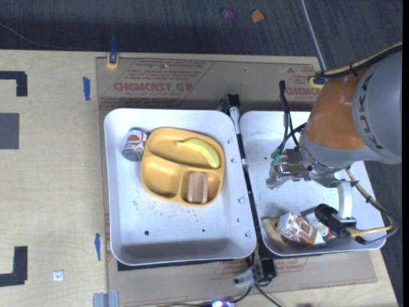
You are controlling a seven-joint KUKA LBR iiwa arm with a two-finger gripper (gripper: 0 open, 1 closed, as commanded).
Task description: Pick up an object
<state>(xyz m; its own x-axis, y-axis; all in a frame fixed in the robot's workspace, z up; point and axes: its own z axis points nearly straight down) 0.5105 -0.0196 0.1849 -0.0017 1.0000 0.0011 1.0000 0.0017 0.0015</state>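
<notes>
status: pick not yet made. the gripper hangs over the right bin, to the view's right of the yellow plate and across the bins' shared edge from it. whether it is spread or closed cannot be told from this angle, and no object is seen in its grasp.

likely target: a crumpled orange-and-white packet, right of the plate and nearer the camera, against the bin's near wall.

advice: move toward the near wall, centre over the packet's bulk, come down plumb and keep off the wall. the wrapper looks soft and may slip or fold.

other items: a banana and a brown block lie on the plate, and a can lies touching the plate's upper left rim.

surface: the bins rest on a cardboard sheet on a pale tabletop left of the plate. dark carpet lies beyond.
</notes>
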